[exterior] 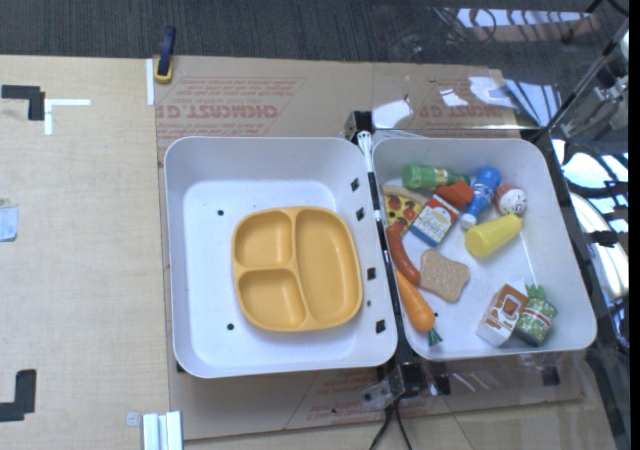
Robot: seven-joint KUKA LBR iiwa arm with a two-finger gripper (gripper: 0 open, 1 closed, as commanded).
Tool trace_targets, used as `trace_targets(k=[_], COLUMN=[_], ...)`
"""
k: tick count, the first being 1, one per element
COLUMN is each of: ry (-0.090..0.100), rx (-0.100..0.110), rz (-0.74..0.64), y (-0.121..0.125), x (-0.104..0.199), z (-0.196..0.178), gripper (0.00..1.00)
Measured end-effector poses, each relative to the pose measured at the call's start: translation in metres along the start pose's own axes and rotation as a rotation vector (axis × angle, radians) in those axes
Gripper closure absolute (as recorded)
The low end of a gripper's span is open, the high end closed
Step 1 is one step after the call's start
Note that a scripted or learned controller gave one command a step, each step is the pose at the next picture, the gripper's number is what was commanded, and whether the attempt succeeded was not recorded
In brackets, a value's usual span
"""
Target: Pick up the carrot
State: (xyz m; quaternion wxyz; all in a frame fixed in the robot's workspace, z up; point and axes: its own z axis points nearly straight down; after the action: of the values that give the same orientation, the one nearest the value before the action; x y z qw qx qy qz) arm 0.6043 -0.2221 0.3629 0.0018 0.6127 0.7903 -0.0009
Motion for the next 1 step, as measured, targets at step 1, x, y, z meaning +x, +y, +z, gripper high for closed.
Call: trace_targets(k=[1], ry=[0.0], rx=[-0.003], rz=[-0.379], y=[0.055], x=[0.0004], z=[-0.1281], gripper=[0.0])
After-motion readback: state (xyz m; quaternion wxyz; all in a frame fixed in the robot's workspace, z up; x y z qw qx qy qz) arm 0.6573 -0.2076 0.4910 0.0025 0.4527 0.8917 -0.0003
